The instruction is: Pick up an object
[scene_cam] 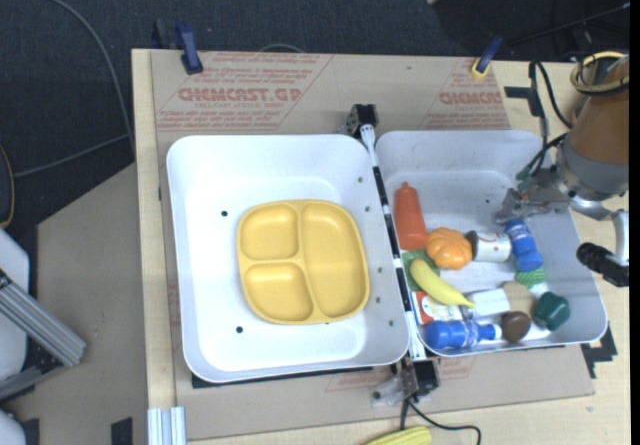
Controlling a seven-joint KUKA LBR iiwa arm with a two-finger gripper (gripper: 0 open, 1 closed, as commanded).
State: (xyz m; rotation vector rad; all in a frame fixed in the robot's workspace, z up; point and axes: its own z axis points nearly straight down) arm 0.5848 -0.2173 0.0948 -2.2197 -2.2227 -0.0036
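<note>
In the right bin (455, 148) the objects lie crowded toward the near end, probably where they slid or were dropped, leaving the far end bare. The gripper (520, 195) hangs low over that bare part, just beyond a small blue bottle (522, 246); whether it is apart or together I cannot tell (it is dark and small here), and nothing is seen in it. Counted: one orange bottle (408, 216), one orange (449, 248), one banana (436, 283), one blue bottle at the near wall (455, 335), one green piece (551, 310). The left bin (195, 233) holds one yellow tray (301, 261) with three compartments.
</note>
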